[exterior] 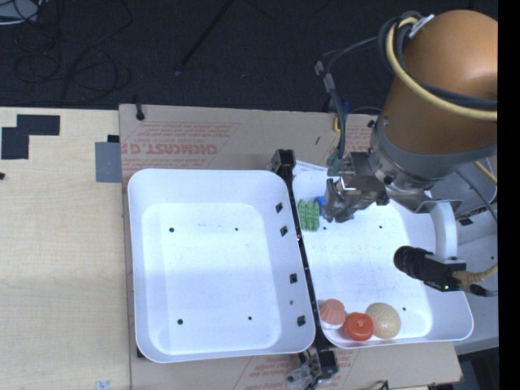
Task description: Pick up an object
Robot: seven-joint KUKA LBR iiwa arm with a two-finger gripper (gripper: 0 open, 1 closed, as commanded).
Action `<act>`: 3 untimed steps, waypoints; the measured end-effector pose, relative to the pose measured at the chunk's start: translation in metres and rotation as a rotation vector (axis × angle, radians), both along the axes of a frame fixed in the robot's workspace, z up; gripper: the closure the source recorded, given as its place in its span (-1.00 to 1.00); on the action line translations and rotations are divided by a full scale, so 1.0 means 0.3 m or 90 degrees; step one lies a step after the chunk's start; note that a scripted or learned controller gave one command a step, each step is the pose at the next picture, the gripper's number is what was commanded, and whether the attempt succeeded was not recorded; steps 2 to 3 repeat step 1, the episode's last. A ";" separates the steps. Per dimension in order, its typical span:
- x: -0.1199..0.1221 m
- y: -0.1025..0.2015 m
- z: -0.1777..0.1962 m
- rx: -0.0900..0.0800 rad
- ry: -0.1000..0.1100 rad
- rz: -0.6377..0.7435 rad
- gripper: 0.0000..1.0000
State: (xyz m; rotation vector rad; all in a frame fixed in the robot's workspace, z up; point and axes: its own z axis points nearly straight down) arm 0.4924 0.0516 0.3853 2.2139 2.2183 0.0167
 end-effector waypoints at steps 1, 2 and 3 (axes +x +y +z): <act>-0.058 0.195 -0.061 -0.001 0.011 0.003 1.00; -0.058 0.195 -0.061 -0.001 0.011 0.003 1.00; -0.058 0.195 -0.061 -0.001 0.011 0.003 1.00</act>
